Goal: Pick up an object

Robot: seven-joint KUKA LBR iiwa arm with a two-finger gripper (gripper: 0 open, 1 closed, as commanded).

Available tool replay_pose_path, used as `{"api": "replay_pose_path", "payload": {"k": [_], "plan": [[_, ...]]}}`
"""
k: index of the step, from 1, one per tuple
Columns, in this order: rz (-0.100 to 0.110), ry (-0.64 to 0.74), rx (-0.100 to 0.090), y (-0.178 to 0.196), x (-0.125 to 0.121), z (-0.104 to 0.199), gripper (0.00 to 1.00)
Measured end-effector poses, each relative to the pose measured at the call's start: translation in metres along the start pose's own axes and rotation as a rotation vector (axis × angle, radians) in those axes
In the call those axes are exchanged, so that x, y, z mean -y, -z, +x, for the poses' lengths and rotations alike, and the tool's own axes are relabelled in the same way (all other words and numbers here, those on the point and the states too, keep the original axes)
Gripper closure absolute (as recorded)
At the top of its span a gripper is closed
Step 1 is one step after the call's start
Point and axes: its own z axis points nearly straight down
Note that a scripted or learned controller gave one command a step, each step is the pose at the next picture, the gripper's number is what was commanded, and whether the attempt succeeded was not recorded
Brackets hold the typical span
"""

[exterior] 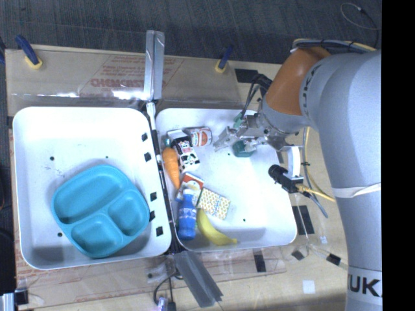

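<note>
My gripper (240, 137) hangs low over the back of the right bin (259, 196), reaching in from the right under the orange wrist band. A small teal object (244, 150) lies right beneath it, partly hidden by the gripper; I cannot tell whether they touch. Along the bin's left side lie a red-and-white can (200, 137), a black-and-white carton (186, 153), an orange carrot (171, 167), a blue bottle (187, 216), a patterned packet (214, 204) and a yellow banana (214, 232).
The left bin (39, 135) holds a blue divided plate (100, 210) at its front. A metal divider (154, 63) stands between the bins at the back. Cables and a black fitting (285, 177) hang by the right bin's right rim.
</note>
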Motion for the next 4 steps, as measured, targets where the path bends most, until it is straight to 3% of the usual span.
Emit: {"api": "replay_pose_path", "payload": {"k": [1, 2, 3, 4], "plan": [[0.000, 0.003, 0.006, -0.014, 0.003, 0.010, 0.00], [0.031, -0.009, 0.001, -0.028, 0.026, 0.021, 0.00], [0.027, 0.011, 0.004, -0.028, -0.009, 0.043, 0.00], [0.071, -0.043, -0.010, -0.036, -0.031, 0.016, 0.00]]}}
